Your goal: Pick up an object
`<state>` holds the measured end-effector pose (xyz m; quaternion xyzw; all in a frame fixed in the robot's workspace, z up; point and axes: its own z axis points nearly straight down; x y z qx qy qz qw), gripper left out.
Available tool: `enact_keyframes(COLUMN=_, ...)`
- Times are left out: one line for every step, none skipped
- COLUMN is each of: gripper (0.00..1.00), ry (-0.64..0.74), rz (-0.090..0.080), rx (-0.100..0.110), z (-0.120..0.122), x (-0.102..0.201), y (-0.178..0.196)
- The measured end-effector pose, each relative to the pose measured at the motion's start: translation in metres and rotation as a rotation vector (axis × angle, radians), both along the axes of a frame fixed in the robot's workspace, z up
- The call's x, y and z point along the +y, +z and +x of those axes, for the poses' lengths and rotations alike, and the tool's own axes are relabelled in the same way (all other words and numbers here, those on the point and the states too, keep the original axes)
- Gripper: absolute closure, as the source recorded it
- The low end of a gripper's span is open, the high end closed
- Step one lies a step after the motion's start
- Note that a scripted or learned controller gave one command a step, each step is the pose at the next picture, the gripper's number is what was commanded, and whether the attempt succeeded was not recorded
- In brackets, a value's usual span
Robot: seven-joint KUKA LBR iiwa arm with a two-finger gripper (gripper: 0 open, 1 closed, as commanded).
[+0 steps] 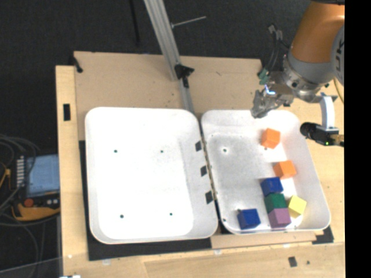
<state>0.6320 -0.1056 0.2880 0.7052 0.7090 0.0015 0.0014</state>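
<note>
Above the right bin's (307, 155) far edge hang the jaws (262, 110), their state unclear; drop squarely over the lone orange cube (270, 138).

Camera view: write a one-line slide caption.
End effector poised over the right bin's far rim, near an orange cube; six more cubes lie nearer the camera.

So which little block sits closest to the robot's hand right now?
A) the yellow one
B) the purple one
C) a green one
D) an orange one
D. The hand hangs above the far edge of the right bin, and the orange block lies just below it; the yellow block, purple block and green block cluster in the near corner.
</note>
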Motion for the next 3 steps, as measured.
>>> enact_keyframes(gripper=1.0, ry=0.001, rz=0.0, rx=0.004, z=0.002, x=0.056, y=0.0)
enact_keyframes(gripper=1.0, ry=0.0, rz=0.0, rx=0.006, z=-0.006, x=0.108, y=-0.021)
enact_keyframes(gripper=1.0, ry=0.002, rz=0.0, rx=0.003, z=0.004, x=0.165, y=-0.03)
